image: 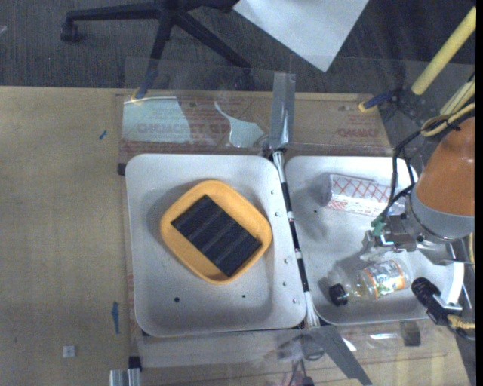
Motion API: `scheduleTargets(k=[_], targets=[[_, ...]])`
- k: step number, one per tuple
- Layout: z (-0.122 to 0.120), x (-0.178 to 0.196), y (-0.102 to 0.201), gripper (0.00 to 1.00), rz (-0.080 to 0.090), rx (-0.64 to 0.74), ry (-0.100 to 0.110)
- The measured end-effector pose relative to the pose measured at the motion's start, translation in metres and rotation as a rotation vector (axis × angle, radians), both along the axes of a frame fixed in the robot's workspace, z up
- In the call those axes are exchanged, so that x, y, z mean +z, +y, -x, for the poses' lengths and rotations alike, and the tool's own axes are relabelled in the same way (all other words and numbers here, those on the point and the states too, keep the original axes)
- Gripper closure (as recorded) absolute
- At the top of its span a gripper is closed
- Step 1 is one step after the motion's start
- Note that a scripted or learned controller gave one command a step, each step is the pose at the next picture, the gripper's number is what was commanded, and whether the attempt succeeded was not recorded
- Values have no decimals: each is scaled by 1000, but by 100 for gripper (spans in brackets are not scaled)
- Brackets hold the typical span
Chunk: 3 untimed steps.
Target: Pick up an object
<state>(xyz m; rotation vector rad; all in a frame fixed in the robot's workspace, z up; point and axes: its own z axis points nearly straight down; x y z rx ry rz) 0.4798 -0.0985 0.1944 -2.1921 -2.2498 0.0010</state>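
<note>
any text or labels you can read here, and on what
Red lettering on the clear plastic wall behind the bins: mirrored, too blurred to read.
Red-patterned white box: no legible words.
Label on the clear plastic bottle with black cap: too small to read.

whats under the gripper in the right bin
A clear plastic bottle with a dark cap lies on its side just below the gripper. The arm covers the right bin's floor farther right, so anything there is hidden.

A robotics lab: wooden bench, clear shield panels, office chair base on dark carpet.
</note>
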Motion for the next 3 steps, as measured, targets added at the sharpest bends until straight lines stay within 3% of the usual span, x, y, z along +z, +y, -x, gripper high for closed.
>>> scheduleTargets(k=[1, 2, 3], targets=[[0, 0, 0, 0, 0, 0, 0], [-128, -101, -31, 0, 2, 100, -3], [-161, -110, -20, 0, -1, 160, 80]])
